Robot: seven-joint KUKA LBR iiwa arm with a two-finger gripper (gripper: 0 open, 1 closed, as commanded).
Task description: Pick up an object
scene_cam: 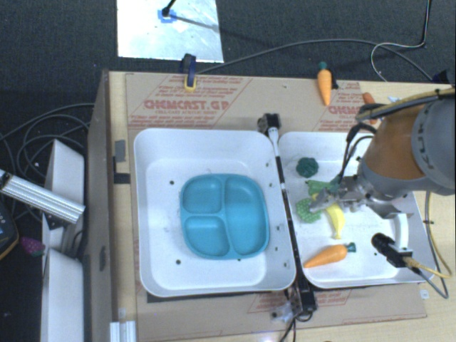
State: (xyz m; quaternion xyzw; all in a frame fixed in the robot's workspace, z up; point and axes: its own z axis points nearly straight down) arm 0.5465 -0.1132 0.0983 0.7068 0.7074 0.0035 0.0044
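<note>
Camera view: metal pincer [329,199] over smooth curved banana [336,221].

Red "CHEMCAST GP" printing on the brown board [214,95] under the bins, repeated partly at right

A thick grey robot arm [434,144] with a rounded casing carries a broad orange band [392,148] above its wrist. Thin black cables loop along the band. The hand [335,199] is grey metal.
</note>
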